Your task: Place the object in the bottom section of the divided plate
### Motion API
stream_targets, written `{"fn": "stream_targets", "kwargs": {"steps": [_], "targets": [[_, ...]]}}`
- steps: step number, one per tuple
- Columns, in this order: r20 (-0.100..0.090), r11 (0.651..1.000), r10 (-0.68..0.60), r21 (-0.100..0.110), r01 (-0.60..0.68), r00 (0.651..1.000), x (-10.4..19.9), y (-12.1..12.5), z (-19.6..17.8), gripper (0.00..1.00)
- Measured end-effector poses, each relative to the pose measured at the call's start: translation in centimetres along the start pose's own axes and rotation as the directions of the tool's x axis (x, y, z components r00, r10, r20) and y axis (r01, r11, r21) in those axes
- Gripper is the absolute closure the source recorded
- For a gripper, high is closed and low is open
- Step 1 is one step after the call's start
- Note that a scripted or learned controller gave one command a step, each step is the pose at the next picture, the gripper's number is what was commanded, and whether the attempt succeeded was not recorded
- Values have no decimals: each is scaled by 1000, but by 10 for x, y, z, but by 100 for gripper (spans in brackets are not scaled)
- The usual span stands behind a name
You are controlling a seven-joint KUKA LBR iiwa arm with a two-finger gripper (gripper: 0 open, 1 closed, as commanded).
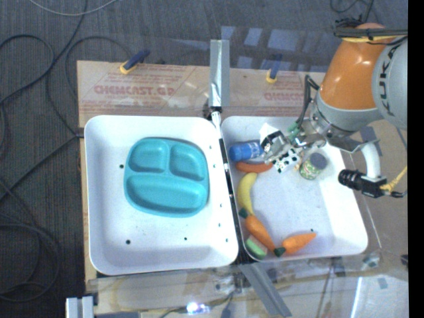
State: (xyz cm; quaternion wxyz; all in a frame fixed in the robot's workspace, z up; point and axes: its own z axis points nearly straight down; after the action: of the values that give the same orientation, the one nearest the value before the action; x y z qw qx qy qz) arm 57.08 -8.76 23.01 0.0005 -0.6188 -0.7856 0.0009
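You've got a bench (165, 88) topped with a pale brown board with faded red lettering. Around the bench, dark grey carpet floor (40, 78). Thin cables (56, 8) loop on the carpet beyond the bench's far-left corner, and more trail down past its left edge. Two yellow-handled clamps (134, 61) sit on the bench's far edge. A metal bar (217, 71) runs across the board at mid-bench. Light is even.

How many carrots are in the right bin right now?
2. One carrot lies along the bin's lower left, below the banana; the other carrot lies near the bottom wall, right of the first. More could be hidden under the gripper.
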Motion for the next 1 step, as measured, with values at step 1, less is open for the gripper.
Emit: {"fn": "stream_targets", "kwargs": {"steps": [1], "targets": [[-1, 980, -199, 0, 199, 980, 107, -10, -21, 100]]}}
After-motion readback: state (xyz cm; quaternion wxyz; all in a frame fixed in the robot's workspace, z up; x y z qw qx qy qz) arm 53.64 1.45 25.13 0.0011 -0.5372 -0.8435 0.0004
